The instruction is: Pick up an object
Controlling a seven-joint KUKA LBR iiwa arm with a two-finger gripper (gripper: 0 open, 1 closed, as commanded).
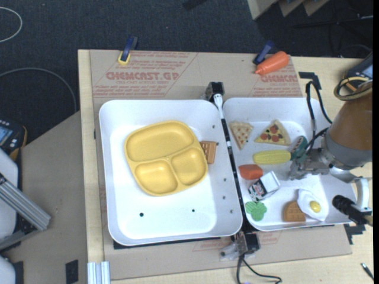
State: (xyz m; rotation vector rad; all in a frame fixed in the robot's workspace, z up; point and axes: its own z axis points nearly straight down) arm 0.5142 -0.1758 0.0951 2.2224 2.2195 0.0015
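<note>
Table (177,70) carries two white bins; toy food lies in the right bin (237,108). Pincer (298,165) is lowered beside the corn cob (272,157), grip state cannot be told. Approach step judged; closing on the cob is needed next.

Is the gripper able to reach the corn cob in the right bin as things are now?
Probably yes. The gripper hangs just right of the corn cob, which lies flat with open floor around it. The pizza slice sits close above it, but nothing covers the cob.

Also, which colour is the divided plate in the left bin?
Yellow. The divided plate shows clearly in the camera view, in the left bin.
</note>
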